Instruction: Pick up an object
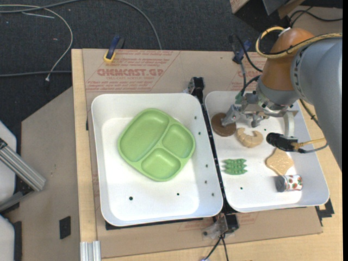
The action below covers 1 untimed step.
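Table [136, 72] of brown board, bearing two white bins side by side. Left bin [109, 194] the larger to the eye, holding a green plate [156, 144] of three compartments, set aslant near the middle. Right bin [255, 200] holding the small things.

Arm [321, 69] reaching in over the table's far right corner, grey with an orange band, wrist lowered toward the far end of the right bin. Hand [247, 113] hanging low just above the bin floor, near its far left corner. Cannot tell whether spread or pressed together; cables and the mount crowd that spot. Nothing seen between its tips.

Judging progress: task not yet done, nothing lifted, everything lying flat on the bin floor. Left to do: close on one thing and raise it clear.

Likeliest target, by nearness: brown disc [222, 125], round, flat and dark, against the right bin's left wall at its far end, just beside the hand. Low and thin, so probably awkward to pinch.

Next, a pale curved piece [249, 138], bun-like, just nearer than the hand. Then a tan wedge [279, 161] toward the right edge, a green ridged piece [235, 167] near the left wall at mid-length, and a small white can [288, 182] with red spots, lying on its side at the near right.
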Motion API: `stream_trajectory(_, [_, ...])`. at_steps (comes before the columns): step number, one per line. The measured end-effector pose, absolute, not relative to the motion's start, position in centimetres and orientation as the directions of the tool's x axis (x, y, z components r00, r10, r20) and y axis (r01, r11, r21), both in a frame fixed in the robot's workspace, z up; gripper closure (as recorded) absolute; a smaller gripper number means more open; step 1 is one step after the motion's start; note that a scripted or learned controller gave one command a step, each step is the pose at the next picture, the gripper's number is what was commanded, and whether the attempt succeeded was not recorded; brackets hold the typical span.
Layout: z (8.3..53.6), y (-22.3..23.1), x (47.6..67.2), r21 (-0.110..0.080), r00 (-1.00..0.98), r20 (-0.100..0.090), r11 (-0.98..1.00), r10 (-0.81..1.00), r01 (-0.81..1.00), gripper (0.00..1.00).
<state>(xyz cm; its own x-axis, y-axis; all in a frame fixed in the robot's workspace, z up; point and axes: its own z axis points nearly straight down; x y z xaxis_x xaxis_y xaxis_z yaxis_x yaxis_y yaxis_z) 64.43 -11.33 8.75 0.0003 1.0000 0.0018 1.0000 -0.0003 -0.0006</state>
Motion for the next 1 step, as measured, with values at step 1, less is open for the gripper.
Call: stream_trajectory(1, [10.22,-11.23,64.72,0.009,0.0,0.002,0.0,1.0,1.0,1.0])
